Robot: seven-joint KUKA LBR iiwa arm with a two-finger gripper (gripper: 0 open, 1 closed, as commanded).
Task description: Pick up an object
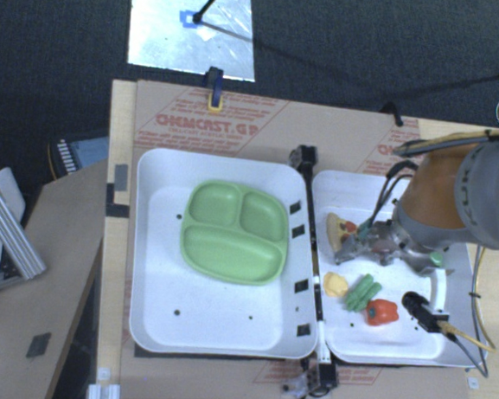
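In the right bin (354, 190) lie a pizza-slice toy (339, 228), a yellow piece (336, 285), a green pod (362, 293) and a red pepper (381, 312). My gripper (361, 241) hangs low over the middle of this bin. Its tip is right beside the pizza slice, at that toy's right edge. The yellow piece, green pod and red pepper sit just in front of the gripper, apart from it. I see nothing lifted off the bin floor.
The left bin (148, 316) holds a green divided plate (234, 232). A black divider (308, 243) with clips runs between the two bins. The grey arm with its orange band (437, 189) covers the right bin's far right side.
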